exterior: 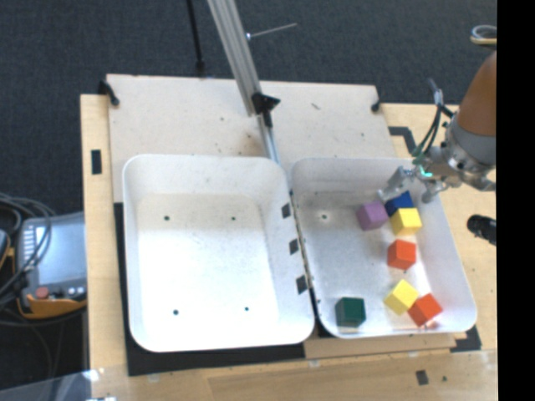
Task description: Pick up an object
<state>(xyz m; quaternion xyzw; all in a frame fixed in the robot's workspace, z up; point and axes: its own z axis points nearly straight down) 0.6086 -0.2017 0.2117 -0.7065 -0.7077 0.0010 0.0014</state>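
Note:
Several coloured cubes lie in the right bin (334,182). A blue cube (400,201) sits at the back right, touching a yellow cube (408,220), with a purple cube (372,215) just to their left. An orange cube (402,253) lies further forward. Near the front right corner are a second yellow cube (402,295) and a red-orange cube (425,308), and a dark green cube (351,312) rests at the front edge. My gripper (411,187) hangs open over the bin's back right, just above the blue cube, with nothing between its fingers.
The left bin (138,224) stands beside the right one, their walls meeting in the middle. A slanted aluminium post (238,53) rises behind the bins. A grey control box (46,257) with cables sits off the bench to the left.

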